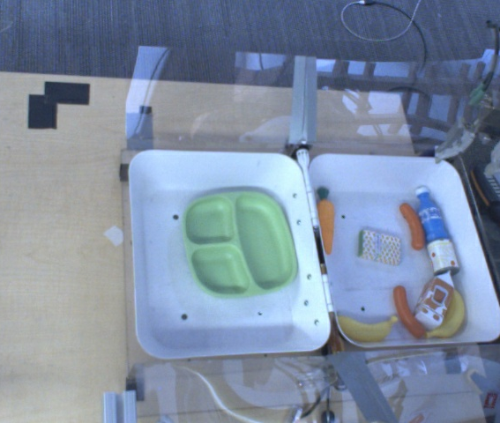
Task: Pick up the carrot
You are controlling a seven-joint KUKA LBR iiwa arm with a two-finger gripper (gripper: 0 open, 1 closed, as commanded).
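- The claw: you cannot tell from this view how far open it is, or whether it has hold of anything.
- You find the carrot [325, 223] in the right bin [474, 227], lying lengthwise just beside that bin's left wall, the one next to the other bin. Its green top points to the far end and its orange tip toward the near end.
- Nothing rests on the carrot, and it lies apart from the other items in the bin.
- Near it, toward the middle of the bin floor, you see a small flat patterned packet [380, 247].
- Further right, a blue-and-white bottle [435, 232] lies on its side, with an orange-red sausage [412, 225] just beside it on the left.
- At the near end you have a banana [366, 327] along the front wall, a second sausage [406, 312] touching its right tip, and a second banana [454, 320] in the right corner with a small white-and-red item [435, 300] lying on it.
- The left bin [157, 324] holds a green divided plate [236, 243], sitting flat near its middle, well apart from the carrot and across the wall between the bins.
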